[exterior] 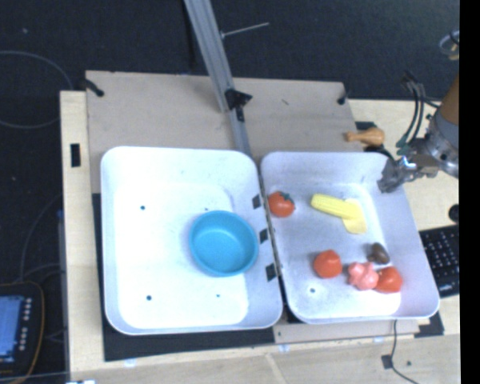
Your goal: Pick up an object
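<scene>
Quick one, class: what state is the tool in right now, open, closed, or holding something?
Tool: over the upper right rim of the right bin; open or closed cannot be told from this view, and nothing shows in its grip.

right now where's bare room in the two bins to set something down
Left bin: bare all around the blue bowl, widest along its far and left sides. Right bin: free patches at the far edge above the yellow corn and the near left corner. Crowded near right, where tomato, pink toy and brown piece cluster.
</scene>
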Motion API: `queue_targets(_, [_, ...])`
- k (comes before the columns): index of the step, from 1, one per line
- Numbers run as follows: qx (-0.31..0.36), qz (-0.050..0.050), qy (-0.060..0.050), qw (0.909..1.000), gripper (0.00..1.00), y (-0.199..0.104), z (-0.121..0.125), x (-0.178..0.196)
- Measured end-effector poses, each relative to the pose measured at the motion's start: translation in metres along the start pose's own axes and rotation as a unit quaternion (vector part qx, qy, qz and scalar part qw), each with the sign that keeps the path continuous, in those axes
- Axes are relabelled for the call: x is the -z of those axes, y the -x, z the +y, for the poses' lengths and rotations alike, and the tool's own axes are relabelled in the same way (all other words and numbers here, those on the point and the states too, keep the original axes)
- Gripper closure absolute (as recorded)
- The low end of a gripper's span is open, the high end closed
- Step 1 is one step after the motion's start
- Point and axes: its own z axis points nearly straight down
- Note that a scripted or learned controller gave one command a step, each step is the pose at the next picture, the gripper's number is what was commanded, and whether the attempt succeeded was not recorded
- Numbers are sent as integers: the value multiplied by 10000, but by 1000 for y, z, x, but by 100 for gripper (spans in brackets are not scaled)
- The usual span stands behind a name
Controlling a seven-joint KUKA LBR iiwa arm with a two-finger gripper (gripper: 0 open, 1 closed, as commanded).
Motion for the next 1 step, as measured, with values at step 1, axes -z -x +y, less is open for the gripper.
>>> queue_targets(1, [53,3,-5,10000,100,1,2,41])
